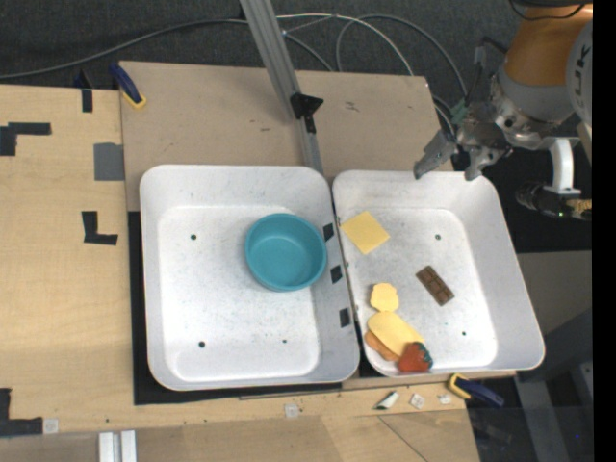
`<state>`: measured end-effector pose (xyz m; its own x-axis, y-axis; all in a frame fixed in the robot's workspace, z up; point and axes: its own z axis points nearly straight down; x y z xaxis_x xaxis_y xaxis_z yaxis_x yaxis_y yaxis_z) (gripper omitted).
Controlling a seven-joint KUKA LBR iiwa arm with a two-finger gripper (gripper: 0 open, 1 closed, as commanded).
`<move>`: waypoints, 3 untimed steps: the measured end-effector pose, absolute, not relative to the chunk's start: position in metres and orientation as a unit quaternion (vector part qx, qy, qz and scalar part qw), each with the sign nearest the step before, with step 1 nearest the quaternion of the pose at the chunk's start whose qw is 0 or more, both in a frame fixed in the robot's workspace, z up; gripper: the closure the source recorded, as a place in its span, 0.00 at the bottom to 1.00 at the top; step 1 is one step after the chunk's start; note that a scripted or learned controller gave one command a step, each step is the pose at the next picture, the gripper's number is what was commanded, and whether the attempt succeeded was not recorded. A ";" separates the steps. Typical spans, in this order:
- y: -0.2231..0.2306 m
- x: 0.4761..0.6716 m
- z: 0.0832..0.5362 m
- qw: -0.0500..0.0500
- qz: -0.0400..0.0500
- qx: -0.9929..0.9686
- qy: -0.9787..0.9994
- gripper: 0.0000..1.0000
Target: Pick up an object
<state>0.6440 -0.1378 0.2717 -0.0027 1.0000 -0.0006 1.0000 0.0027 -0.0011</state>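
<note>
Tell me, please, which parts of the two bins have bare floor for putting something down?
Left bin: bare all around the blue bowl. Right bin: bare right of the brown bar. Crowded at its near-left corner, around the yellow pieces.

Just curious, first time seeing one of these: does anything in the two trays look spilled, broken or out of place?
Nothing stands out. The blue bowl sits upright in the left tray; toy foods lie loose in the right tray.
</note>
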 end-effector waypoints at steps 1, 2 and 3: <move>-0.138 0.644 0.272 0.000 0.001 -0.706 -0.708 0.00; -0.140 0.634 0.213 0.003 0.003 -0.707 -0.708 0.00; -0.141 0.637 0.149 0.003 0.003 -0.707 -0.708 0.00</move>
